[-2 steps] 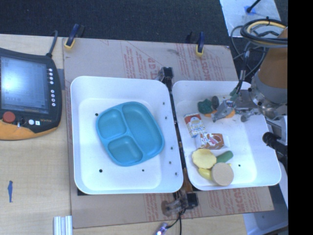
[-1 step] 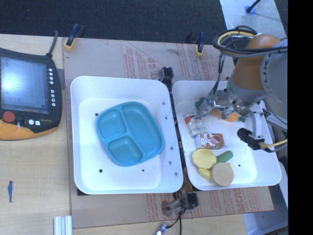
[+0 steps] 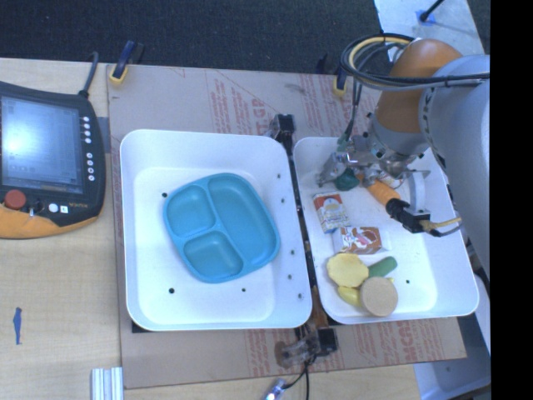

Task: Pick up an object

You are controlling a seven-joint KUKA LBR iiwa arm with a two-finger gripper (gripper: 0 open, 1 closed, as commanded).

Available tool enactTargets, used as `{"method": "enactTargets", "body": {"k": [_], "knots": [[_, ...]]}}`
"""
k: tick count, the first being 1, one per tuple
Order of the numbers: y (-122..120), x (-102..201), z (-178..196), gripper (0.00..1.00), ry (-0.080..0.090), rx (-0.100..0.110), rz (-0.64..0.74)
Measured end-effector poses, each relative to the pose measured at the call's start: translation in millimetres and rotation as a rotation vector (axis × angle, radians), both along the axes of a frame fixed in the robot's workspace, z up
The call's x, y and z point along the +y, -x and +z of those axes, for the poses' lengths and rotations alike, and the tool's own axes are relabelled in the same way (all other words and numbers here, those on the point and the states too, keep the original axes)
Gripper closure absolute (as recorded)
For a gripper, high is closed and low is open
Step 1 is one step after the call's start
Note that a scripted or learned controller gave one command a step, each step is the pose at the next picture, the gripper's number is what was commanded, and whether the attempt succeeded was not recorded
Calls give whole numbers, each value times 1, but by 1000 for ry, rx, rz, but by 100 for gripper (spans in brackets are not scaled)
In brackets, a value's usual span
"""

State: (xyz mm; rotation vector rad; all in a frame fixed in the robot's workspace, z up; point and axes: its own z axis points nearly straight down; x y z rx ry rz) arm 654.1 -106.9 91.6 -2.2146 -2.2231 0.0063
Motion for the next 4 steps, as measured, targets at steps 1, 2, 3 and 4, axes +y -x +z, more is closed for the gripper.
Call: {"method": "enactTargets", "body": {"k": [1, 2, 3, 4], "knots": [[-2, 13, 21, 0, 0, -3, 1], [50, -19, 4, 0, 1, -10, 1], [-2, -2, 0, 0, -1, -3, -1], [-2, -2, 11, 100, -1, 0, 1]]}}
